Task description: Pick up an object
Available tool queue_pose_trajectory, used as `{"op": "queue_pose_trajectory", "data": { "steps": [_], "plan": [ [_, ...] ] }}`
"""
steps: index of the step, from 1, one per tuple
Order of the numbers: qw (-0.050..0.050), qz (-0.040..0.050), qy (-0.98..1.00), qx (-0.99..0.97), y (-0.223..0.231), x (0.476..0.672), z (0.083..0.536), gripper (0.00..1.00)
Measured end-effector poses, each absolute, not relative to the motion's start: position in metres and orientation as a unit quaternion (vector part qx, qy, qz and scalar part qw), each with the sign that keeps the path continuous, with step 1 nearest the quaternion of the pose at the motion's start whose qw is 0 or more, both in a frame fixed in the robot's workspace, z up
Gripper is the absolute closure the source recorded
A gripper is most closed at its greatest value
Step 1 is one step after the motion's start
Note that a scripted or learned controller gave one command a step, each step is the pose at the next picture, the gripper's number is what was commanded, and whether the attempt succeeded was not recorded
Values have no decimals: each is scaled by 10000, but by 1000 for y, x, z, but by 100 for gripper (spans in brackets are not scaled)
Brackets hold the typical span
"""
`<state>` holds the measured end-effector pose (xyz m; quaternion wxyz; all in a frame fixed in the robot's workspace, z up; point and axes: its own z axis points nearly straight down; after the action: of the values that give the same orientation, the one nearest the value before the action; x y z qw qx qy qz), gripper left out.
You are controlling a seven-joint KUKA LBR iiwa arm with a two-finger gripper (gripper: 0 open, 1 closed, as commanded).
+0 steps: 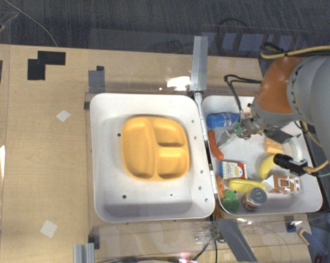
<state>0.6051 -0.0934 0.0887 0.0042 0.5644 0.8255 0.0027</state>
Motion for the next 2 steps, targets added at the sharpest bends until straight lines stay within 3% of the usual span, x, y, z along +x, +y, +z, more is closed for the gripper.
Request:
{"op": "queue_pose_trajectory", "data": {
  "steps": [1, 2],
  "plan": [
    [45, 32, 7363, 6767, -104, 588, 89, 0],
    [25, 41, 6823, 7311, -193, 605, 88, 0]
  ]
}}
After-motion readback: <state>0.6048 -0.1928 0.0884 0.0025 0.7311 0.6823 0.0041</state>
